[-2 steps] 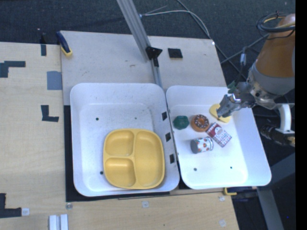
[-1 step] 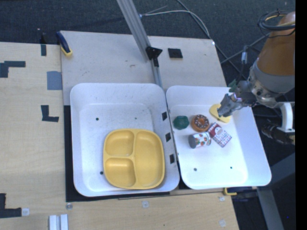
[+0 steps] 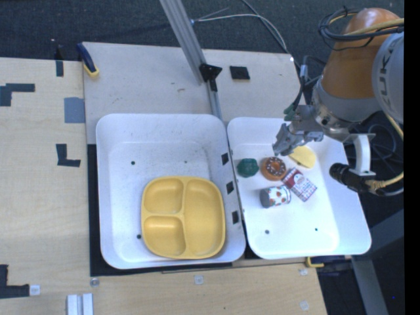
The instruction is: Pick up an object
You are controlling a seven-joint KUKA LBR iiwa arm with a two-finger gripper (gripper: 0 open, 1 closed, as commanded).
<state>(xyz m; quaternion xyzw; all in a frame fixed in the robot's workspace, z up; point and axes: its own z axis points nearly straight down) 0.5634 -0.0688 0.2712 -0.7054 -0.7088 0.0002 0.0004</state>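
The jaws [image 3: 283, 146] hang low over the right bin [image 3: 328, 238], near its back edge; I cannot tell if they are spread or pressed together. Just below them lies a brown donut [image 3: 273, 168], and a yellow wedge [image 3: 303, 156] is just to the right. A green piece [image 3: 247, 168] lies left of the donut, a red-white packet [image 3: 302, 186] and a small grey figure [image 3: 275, 197] in front. The left bin [image 3: 118, 136] holds a yellow divided plate [image 3: 183, 216]
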